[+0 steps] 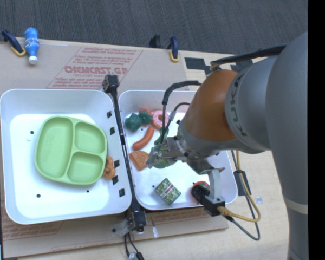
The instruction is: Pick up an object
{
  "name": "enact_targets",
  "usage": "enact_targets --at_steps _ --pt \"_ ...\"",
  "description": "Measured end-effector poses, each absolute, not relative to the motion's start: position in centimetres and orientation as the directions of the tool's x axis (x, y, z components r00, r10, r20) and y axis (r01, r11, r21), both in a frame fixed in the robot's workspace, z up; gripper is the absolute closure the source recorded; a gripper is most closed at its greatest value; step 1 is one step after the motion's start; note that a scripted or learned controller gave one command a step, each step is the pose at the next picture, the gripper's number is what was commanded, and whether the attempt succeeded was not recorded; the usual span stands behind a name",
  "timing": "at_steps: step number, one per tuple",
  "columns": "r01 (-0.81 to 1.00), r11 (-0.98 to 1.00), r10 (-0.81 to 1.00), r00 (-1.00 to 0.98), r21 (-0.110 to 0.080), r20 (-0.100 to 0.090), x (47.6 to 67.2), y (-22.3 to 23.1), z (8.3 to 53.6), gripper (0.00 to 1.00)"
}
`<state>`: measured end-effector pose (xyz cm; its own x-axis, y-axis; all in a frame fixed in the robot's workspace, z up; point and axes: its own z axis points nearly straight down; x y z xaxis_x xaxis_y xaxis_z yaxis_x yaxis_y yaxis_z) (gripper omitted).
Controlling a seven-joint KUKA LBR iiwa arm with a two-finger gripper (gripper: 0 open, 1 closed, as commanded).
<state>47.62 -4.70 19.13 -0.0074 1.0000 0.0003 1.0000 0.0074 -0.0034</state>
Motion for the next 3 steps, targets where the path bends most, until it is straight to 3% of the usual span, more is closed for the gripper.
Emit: enact_targets --at_steps 1,2,3 --pt "1.000 0.013 1.000 -0.013 -0.001 0.000 47.8 -4.7 20.2 1.00" --pt "1.000 0.009 1.000 -0.009 -0.001 -0.001 48.8 1.9 19.1 1.00" --pt "1.000 0.005 1.000 -0.005 -0.003 0.001 47.6 -1.3 19.1 1.00"
